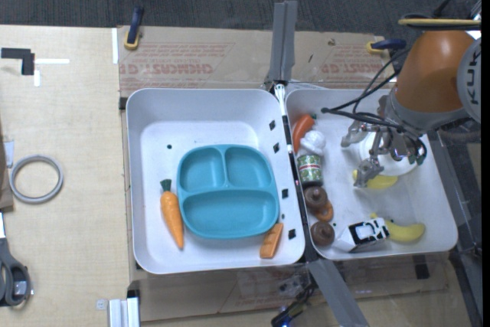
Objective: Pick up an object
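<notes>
Camera view is showing the gripper [377, 163] hovering in the right bin [436, 188], fingers spread and holding nothing, just above a banana [377, 181] still lying there; the pick is not yet done.

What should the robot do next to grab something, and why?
Probably lower straight down a little. The gripper hangs in the right bin just above a yellow banana, with nothing seen between its fingers, so that banana looks like the nearest thing to pick.
</notes>
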You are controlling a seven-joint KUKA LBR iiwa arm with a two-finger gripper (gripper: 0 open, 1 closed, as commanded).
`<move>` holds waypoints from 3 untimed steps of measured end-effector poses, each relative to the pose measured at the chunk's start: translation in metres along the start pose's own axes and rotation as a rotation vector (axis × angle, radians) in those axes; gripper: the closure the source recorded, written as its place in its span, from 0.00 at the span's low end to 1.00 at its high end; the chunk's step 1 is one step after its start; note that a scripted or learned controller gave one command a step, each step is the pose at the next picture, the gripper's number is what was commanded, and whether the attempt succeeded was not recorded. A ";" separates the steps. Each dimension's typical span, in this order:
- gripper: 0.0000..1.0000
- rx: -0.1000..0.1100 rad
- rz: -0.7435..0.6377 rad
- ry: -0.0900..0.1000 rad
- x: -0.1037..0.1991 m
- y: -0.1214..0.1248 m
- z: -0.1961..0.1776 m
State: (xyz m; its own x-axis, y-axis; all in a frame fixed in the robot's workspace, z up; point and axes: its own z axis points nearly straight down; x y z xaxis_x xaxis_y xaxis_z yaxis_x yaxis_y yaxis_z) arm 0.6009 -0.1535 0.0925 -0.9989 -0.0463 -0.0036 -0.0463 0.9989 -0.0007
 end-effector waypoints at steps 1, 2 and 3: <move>0.00 0.000 0.106 0.001 0.075 -0.052 0.000; 0.00 0.000 0.104 -0.002 -0.026 -0.026 -0.001; 0.00 -0.002 0.219 -0.001 0.011 -0.040 -0.001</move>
State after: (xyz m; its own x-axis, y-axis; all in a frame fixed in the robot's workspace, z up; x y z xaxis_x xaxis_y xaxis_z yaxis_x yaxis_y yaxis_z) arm 0.5913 -0.1938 0.0934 -0.9851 0.1722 -0.0040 0.1722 0.9851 0.0023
